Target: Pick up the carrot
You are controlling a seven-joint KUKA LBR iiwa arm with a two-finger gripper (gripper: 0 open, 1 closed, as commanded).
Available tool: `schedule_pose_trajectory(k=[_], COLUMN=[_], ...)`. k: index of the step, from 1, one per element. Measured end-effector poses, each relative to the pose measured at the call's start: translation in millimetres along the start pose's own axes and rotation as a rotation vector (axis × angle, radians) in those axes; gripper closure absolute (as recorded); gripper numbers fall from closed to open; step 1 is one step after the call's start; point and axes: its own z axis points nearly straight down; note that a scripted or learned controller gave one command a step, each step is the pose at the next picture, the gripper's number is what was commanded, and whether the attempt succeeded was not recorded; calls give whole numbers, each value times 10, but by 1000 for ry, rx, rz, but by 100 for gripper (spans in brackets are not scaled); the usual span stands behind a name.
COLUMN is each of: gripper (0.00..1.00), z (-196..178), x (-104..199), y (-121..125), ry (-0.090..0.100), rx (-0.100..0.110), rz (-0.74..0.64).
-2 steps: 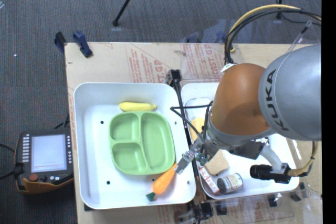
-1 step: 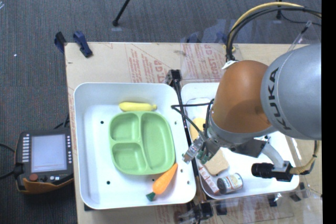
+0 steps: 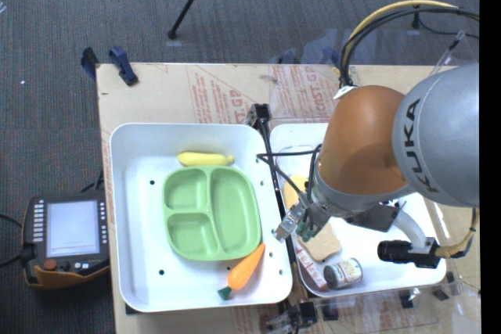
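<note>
Nearest to the camera is the big grey arm [image 3: 438,141] with its orange band [image 3: 364,141], which comes in from the right and covers much of the right bin [image 3: 301,133]. At its lower end the gripper [image 3: 301,224] hangs over the dividing edge between the two bins, a little on the right bin's side. Whether it is clenched or released I cannot tell, because the tool is small and partly in shadow; nothing can be made out inside it.

The carrot [image 3: 246,267] lies in the left bin [image 3: 129,207], near the bin's lower right corner. It is orange with a small green end, and it lies at a slant, its thick end up and to the right. Its upper part touches or slightly overlaps the lower right rim of the green divided plate [image 3: 211,213]. The carrot is below and to the left of the gripper, near it but apart.

Above the plate, a yellow banana-like object [image 3: 205,159] lies flat on the bin floor.

In the right bin, just under the gripper, there is a tan slice like bread [image 3: 322,244], and beside it a small jar [image 3: 343,272] lies on its side.

On the floor to the left of the bench rests a control pendant [image 3: 69,237] with a pale screen.
</note>
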Motion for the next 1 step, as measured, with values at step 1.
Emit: schedule_pose_trajectory(k=[1], gripper=[100], z=[-84], x=[-13], y=[0], ry=[1], rx=[1], rz=[0])
